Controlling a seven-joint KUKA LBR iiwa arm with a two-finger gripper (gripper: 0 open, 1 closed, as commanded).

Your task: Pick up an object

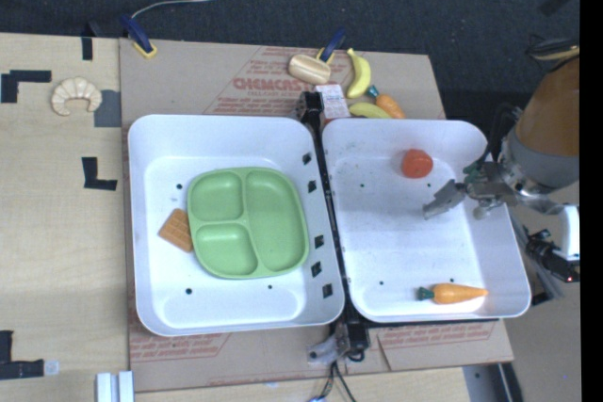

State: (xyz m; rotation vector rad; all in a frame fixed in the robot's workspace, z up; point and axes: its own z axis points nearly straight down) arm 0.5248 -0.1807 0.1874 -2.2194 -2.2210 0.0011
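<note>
though the green divided plate and the tan wedge tucked under its left edge sit in the left bin, the likelier targets lie in the right bin: a red tomato and, near the front wall, a carrot. the gripper hangs spread and empty just beside the tomato; a round thing may roll off as it pinches.

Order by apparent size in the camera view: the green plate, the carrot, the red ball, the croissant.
1. green plate
2. carrot and croissant: look about alike, so not ranked
3. red ball
</note>
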